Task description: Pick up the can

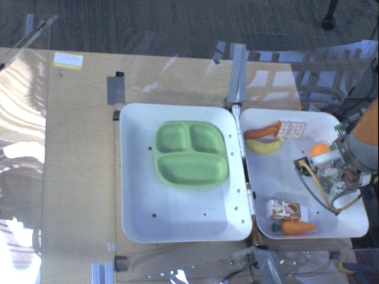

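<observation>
- The gripper [327, 171] hangs low over the right bin [350, 225]; I cannot tell whether it is spread or closed.
- What looks like the can [285, 209] lies on its side, ahead of the gripper and toward the camera, apart from it.
- Likely best: centre over the can, straddle its round body and keep clear of the carrot [298, 228] touching it.
- Count: two bins, one can, one carrot, one banana [264, 146], one plate [191, 154].

bins [177, 218]: smooth white plastic | tray [191, 154]: matt green plastic | bench [77, 158]: pale wood
</observation>
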{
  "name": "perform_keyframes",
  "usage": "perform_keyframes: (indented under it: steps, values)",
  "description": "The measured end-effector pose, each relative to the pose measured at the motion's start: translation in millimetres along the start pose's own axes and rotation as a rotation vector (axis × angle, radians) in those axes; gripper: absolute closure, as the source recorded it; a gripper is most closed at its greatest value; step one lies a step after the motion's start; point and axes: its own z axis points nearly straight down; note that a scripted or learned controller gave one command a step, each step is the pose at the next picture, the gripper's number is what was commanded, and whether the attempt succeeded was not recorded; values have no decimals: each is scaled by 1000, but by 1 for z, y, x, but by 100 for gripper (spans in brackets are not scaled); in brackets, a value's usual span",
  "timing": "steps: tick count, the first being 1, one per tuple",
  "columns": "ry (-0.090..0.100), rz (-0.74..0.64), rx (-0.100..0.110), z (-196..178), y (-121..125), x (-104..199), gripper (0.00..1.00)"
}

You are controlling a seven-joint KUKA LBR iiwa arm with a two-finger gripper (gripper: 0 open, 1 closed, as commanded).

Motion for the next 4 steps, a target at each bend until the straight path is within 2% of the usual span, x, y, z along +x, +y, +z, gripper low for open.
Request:
perform_keyframes:
  steps: [1,2,3,4]
  values:
    - [9,-3,-7,-241,-24,-11,100]
    - [6,-596,-9,-304,-19,32,100]
    - [10,-604,-16,-315,-19,35,100]
    - [4,-1287,-11,-305,-22,74,100]
